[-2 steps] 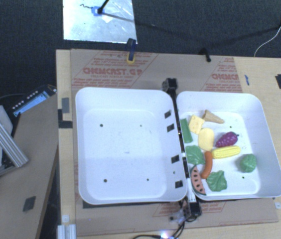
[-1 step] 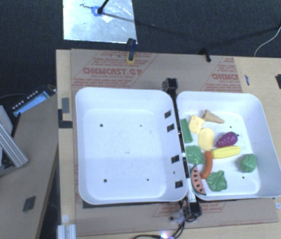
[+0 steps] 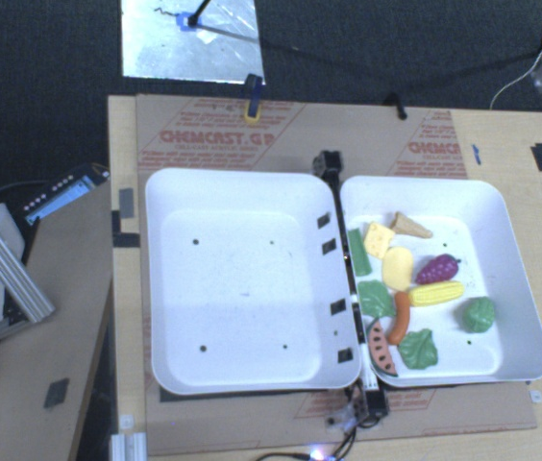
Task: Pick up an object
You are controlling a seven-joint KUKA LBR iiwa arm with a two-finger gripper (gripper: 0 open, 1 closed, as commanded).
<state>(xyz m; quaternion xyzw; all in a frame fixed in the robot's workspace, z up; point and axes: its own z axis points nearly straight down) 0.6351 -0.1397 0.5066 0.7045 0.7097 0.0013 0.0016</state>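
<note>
- The gripper's jaws could not be judged from this view, nor anything held.
- Candidate objects lay crowded in the right shallow white plastic bin (image 3: pixel 516 248): a purple toy grape bunch (image 3: pixel 437 269) touching a yellow plastic corn cob (image 3: pixel 435 294).
- Such crowding risked a pinch catching two pieces or slipping off.

Two bins lie side by side on the counter (image 3: pixel 127 142), the left bin (image 3: pixel 242 185) touching the right bin (image 3: pixel 502 219). In the right bin, toward its left half, lie the toy foods: a wedge (image 3: pixel 410 225) at the back, a cheese (image 3: pixel 379 240) just left of it, grapes (image 3: pixel 437 269) above a corn (image 3: pixel 436 294). A carrot (image 3: pixel 401 317) lies nearer the front, beside a watermelon slice (image 3: pixel 380 348).
</note>
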